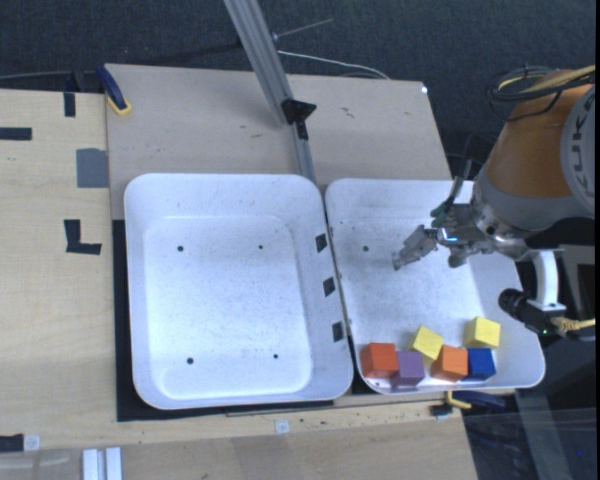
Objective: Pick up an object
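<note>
Reaching in from the right side, I am holding my arm (pixel 540 158), grey with its orange band, over the bench (pixel 230 118), which is the largest thing below me and is carrying two shallow white bins side by side. I am seeing the left bin (pixel 145 268) with its speckled floor, and the right bin (pixel 380 203) touching it along one edge. A long grey metal bar (pixel 265 53) is crossing the bench at a slant from the top toward the place where the bins are meeting. My gripper (pixel 405 258) is hanging above the middle of the right bin, pointing to the left and a little downward, and I am carrying nothing in it; how far it is open I cannot tell from this angle. The objects are all lying at the near edge of the right bin, well apart from my gripper. I am counting an orange-red block (pixel 381 357) at the left, a purple block (pixel 411 366) just beside it, a yellow block (pixel 427 343) slightly behind, an orange block (pixel 450 362), a blue block (pixel 481 364) touching the orange one, and another yellow block (pixel 485 331) just behind the blue one.
</note>
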`<state>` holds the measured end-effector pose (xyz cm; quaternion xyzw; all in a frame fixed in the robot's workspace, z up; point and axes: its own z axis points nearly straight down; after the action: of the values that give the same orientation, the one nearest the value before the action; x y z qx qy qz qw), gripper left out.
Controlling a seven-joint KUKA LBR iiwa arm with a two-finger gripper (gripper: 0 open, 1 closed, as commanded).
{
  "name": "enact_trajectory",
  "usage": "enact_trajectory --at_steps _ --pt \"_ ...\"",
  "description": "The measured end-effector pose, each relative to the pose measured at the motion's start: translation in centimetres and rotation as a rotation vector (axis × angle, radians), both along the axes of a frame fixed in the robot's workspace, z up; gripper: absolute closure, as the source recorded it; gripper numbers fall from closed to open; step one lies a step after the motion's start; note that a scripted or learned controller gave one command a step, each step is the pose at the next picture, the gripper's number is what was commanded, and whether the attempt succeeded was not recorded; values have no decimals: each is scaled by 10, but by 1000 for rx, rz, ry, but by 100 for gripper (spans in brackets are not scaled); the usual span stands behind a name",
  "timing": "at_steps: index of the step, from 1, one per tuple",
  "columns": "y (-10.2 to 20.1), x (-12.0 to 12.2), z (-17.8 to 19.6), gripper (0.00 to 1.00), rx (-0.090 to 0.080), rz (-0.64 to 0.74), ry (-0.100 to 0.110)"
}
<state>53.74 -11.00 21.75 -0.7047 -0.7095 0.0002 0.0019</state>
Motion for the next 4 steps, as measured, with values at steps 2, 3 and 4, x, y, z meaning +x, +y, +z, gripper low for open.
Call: enact_trajectory --at_steps 2,3,4 --pt "-12 46 19 0 -5 -8 2" --pt "1 92 -73 0 -2 -3 5" --pt "-28 57 -67 0 -4 -9 1"
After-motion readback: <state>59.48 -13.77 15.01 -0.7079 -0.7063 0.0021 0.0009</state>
